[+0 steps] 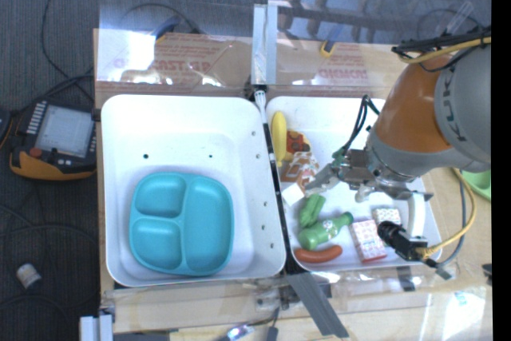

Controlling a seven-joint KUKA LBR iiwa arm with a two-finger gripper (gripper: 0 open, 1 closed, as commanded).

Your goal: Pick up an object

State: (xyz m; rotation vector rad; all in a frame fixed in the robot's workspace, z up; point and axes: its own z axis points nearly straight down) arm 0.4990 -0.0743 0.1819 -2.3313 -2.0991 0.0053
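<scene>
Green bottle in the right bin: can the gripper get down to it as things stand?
Probably yes. The green bottle lies uncovered near the bin's front, with the gripper just behind it. The hot dog and a green vegetable crowd its sides, so finger room looks tight.

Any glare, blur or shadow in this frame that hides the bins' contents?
Camera view: glare washes the clear panels behind the bins; the left bin is bright and evenly lit with the blue tray sharp; the right bin's small items look soft, and the arm covers part of them.
</scene>
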